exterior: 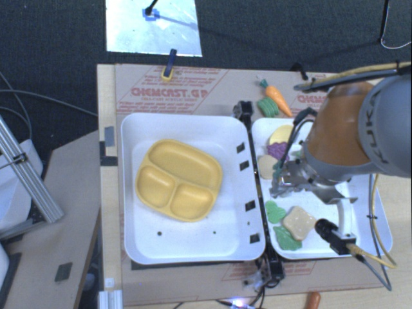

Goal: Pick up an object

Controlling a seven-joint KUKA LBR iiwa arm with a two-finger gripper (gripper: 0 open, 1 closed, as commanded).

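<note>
Arm [360, 131] marked KUKA, board [170, 85] lettered CHEMCAST GP (red)

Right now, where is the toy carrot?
The carrot lies on the cardboard sheet just beyond the right bin, outside its far left corner, with a green toy beside it.

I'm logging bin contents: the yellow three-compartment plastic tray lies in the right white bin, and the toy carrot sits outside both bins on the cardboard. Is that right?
One thing is wrong. The camera view shows the yellow three-compartment plastic tray in the left white bin, not the right one. The rest stands: the orange toy carrot lies on the cardboard outside both bins.
</note>
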